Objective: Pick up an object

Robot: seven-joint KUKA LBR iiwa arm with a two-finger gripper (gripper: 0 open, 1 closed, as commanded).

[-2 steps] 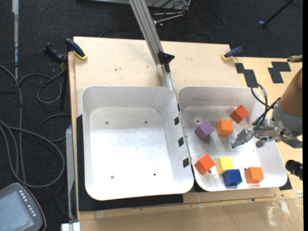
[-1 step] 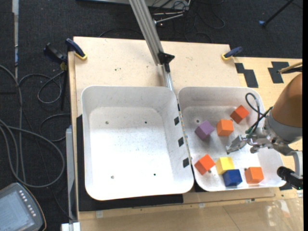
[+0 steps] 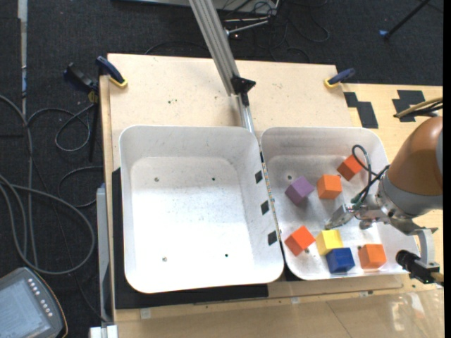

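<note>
The right bin holds several small cubes. A purple cube lies near its middle, with an orange cube beside it and another orange cube further back. Along the front lie an orange cube, a yellow cube, a blue cube and an orange cube. My gripper hangs low over the bin, just above the yellow cube and below the middle orange cube. Its fingers look slightly apart, with nothing between them.
The left bin stands beside the right one, sharing a raised middle wall. A metal pole slants in from the back. Clamps sit at the bench's far corners. Cables run from the wrist.
</note>
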